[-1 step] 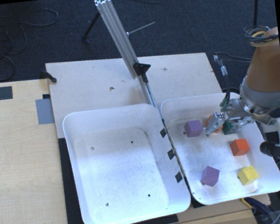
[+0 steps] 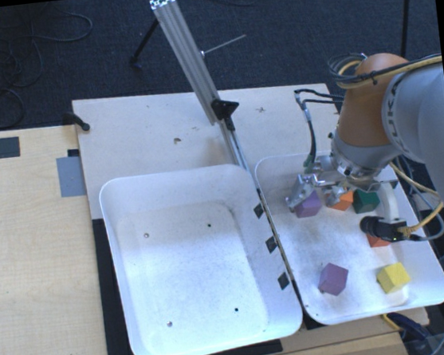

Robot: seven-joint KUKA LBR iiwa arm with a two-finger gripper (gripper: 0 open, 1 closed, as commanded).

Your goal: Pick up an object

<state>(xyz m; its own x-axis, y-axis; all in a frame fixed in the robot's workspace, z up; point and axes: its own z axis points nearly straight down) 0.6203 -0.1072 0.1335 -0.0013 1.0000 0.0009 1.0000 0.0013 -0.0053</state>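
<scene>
My gripper [image 2: 311,192] is low in the right bin [image 2: 358,304], near its far left part. A purple block [image 2: 307,206] lies right under the gripper's tip and touches it in this view; whether it is gripped is not visible. Just to the right sit an orange block [image 2: 339,203] and a dark green block [image 2: 365,201], partly hidden by the wrist. Nearer the front lie a second purple block [image 2: 332,278] and a yellow block [image 2: 392,277]. A small red piece [image 2: 379,240] shows beneath a black cable fitting.
The left bin [image 2: 128,196] stands beside the right one, their rims touching at the middle. A slanted aluminium post [image 2: 192,64] rises behind the bins. The grey arm and its cables [image 2: 396,123] cover the right bin's far right side.
</scene>
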